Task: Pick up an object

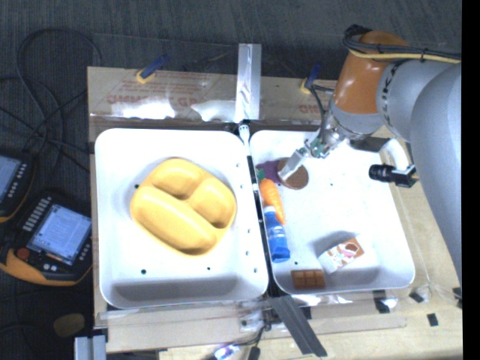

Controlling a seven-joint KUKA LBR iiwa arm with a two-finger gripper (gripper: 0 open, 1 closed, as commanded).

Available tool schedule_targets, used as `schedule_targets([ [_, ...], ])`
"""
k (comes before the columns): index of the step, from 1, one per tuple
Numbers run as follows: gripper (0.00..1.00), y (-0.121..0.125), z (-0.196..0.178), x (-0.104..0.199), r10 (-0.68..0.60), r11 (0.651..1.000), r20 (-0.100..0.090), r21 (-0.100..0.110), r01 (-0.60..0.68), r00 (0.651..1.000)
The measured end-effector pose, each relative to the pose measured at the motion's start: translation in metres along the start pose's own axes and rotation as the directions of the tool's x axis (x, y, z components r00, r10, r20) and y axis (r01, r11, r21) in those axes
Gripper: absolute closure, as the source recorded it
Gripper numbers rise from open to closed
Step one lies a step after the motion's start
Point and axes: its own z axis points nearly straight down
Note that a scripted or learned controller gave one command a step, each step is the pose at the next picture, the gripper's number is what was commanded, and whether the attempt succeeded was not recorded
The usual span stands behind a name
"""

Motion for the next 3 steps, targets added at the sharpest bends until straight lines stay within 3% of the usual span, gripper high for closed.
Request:
schedule_targets([
  [1, 0.00, -0.013, 0.024, 0.016, -0.042, 0.999, 0.008, -0.005, 0.042, 0.999],
  [2, 1.00, -0.012, 0.014, 0.016, -0.042, 0.999, 0.009, -0.008, 0.042, 0.999],
  [3, 1.00, 0.037, -0.071, 0.055, 0.243, 0.970, -0.001, 0.001, -0.243, 0.970],
])
